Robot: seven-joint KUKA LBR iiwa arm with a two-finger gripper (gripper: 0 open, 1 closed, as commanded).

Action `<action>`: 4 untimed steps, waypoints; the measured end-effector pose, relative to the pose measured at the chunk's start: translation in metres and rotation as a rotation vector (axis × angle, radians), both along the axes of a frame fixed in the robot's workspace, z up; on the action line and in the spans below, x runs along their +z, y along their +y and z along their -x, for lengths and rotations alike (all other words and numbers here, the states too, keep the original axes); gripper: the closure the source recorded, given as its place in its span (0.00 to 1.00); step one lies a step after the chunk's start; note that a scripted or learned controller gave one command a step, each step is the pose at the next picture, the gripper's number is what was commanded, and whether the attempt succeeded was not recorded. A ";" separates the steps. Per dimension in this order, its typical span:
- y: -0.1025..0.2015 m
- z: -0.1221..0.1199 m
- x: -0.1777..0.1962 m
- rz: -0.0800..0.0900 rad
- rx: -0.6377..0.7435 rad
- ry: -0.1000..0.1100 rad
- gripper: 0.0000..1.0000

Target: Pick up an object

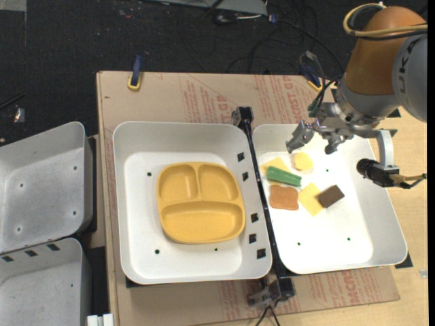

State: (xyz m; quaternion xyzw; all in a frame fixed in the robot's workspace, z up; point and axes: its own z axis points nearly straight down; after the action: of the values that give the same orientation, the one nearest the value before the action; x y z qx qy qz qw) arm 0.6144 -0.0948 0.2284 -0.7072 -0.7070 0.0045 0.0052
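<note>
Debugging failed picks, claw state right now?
Claw: open, holding nothing, hovering above the small yellow piece in the right bin.

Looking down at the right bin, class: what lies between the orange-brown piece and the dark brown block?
A pale yellow block lies between the orange-brown piece and the dark brown block, seen in the camera view.

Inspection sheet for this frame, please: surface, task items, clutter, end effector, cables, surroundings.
Surface: board bearing left bin and right bin.
Task items: in the right bin, yellow round piece, green stick, orange piece, yellow block, brown block.
Clutter: yellow tray in the left bin.
End effector: open, above the right bin's far edge, holding nothing.
Cables: loose on the floor beyond the board.
Surroundings: spare white bins at left; blue clamp.
</note>
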 end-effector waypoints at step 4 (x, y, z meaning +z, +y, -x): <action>0.000 -0.017 -0.139 0.001 0.000 -0.010 0.00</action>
State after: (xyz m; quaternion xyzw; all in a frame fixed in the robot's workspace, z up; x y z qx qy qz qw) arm 0.6312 -0.0947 0.0892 -0.7073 -0.7069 0.0012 0.0013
